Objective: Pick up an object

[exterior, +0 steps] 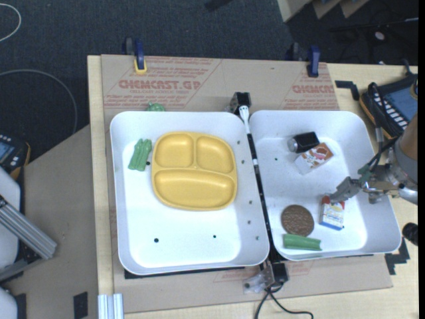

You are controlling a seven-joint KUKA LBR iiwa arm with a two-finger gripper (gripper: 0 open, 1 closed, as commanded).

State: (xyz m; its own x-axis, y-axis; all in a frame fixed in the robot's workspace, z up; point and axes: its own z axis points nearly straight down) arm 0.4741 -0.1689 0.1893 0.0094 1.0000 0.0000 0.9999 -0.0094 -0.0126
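Just then the claw (355,190) hovered above the small box (333,214), fingers apart and empty.
Light, stiff cardboard, probably; its narrow sides looked best to pinch.

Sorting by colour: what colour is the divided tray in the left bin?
Yellow; the tray shows in the camera view.

The arm (410,145) enters as a blurred, brownish-grey rounded mass at the frame's edge, its surface detail too soft to make out. Below it sits a paler grey metal wrist block, with dark thin cables looping beside it. The gripper (350,190) is slim grey metal (small, angular, faintly glinting) with dull, unpainted fingers.
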